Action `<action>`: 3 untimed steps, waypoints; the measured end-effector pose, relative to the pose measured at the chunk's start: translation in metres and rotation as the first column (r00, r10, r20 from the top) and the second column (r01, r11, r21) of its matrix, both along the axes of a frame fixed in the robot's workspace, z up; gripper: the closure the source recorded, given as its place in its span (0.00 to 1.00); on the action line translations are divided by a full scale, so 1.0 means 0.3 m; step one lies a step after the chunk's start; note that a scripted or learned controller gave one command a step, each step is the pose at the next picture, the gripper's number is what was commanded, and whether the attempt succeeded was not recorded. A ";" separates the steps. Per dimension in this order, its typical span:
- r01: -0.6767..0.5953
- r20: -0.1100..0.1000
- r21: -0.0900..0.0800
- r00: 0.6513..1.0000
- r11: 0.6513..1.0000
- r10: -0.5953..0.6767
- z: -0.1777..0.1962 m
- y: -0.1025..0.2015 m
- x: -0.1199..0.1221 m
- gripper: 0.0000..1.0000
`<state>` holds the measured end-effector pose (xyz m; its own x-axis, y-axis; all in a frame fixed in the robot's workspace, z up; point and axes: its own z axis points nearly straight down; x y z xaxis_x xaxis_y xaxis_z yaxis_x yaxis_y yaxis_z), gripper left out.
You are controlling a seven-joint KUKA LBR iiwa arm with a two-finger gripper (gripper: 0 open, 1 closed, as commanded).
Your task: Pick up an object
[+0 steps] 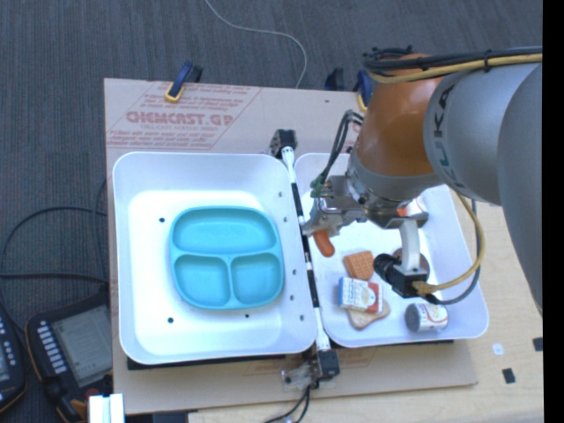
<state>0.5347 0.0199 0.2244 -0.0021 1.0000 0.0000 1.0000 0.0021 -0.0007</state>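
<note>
Right of frame centre, gripper (328,221) sits low over the right bin (467,311); finger state cannot be told; orange sausage-shaped piece (325,242) apparently not yet lifted.

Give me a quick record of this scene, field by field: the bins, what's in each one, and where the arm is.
left bin: holds a blue divided plate
right bin: holds several small things
orange sausage-shaped piece: near the right bin's left wall
cracker: right of the orange piece
small carton: below the cracker, lying on a piece of toast
small can: on its side, near the right bin's lower right corner
arm: over the upper part of the right bin
gripper: just above the orange piece
</note>
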 end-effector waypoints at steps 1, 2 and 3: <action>0.000 0.000 -0.001 1.000 1.000 0.000 0.032 -0.001 0.002 1.00; -0.001 0.000 -0.001 1.000 1.000 0.001 0.064 -0.002 0.004 1.00; -0.001 0.000 -0.001 1.000 1.000 0.001 0.095 -0.002 0.005 1.00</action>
<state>0.5363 0.0193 0.2530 -0.0032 1.0000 -0.0009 1.0000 0.0032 -0.0010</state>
